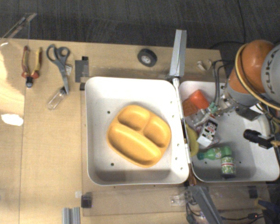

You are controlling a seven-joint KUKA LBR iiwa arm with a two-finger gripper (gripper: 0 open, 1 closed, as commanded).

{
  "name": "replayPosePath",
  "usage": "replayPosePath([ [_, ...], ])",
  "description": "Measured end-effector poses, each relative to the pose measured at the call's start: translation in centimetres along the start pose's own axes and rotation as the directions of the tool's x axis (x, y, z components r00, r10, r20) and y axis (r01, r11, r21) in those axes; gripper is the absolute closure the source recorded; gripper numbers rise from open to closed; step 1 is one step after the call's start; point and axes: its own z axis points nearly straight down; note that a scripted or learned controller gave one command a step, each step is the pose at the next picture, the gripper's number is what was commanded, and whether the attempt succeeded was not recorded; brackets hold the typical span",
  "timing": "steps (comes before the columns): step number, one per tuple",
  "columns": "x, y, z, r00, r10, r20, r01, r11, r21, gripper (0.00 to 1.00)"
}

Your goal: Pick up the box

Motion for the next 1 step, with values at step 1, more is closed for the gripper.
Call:
replayPosePath([
  [1,-0.98,4.33,3.50,0.999,0.054,-0.007,-0.054,0.998,0.016,0.00],
])
